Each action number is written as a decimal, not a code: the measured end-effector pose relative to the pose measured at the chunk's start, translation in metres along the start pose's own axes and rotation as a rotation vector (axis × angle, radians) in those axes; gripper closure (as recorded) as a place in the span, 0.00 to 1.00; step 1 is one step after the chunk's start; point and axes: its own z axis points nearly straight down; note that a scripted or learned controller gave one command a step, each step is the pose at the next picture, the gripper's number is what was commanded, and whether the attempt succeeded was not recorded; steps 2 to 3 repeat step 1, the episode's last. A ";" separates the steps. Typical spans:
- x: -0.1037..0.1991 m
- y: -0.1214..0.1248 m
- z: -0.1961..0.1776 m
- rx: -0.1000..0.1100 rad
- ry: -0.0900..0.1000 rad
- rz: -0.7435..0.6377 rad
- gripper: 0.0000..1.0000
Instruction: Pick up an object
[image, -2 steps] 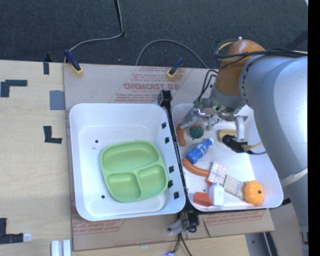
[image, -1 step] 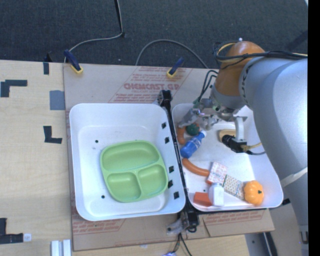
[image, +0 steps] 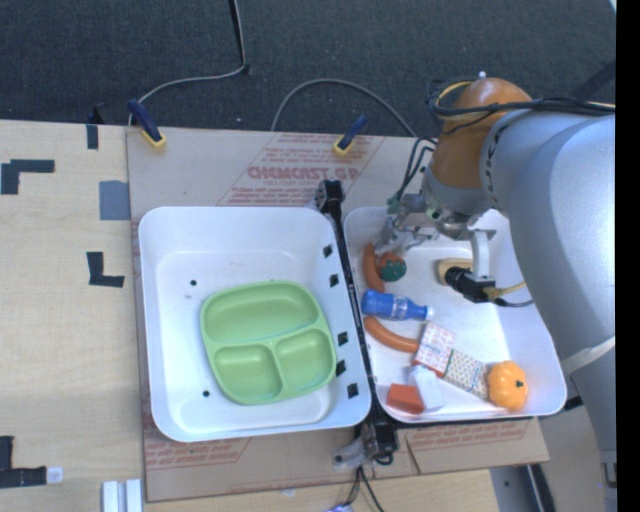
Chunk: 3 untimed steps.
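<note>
I see a green plate (image: 268, 340) in the left bin (image: 160, 240); my tool (image: 392, 246) hangs over the right bin (image: 545, 345), grip state unclear.

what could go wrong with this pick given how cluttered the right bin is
1. The gripper sits low in the right bin beside a curved orange piece and a small green object that lie close together, so it may grab both or knock one aside.
2. It works near the divider between the bins, so a collision seems possible.
</note>
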 end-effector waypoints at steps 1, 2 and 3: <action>0.069 -0.034 -0.084 0.010 -0.005 0.003 1.00; 0.069 -0.034 -0.084 0.010 -0.005 0.003 1.00; 0.069 -0.034 -0.084 0.010 -0.005 0.003 1.00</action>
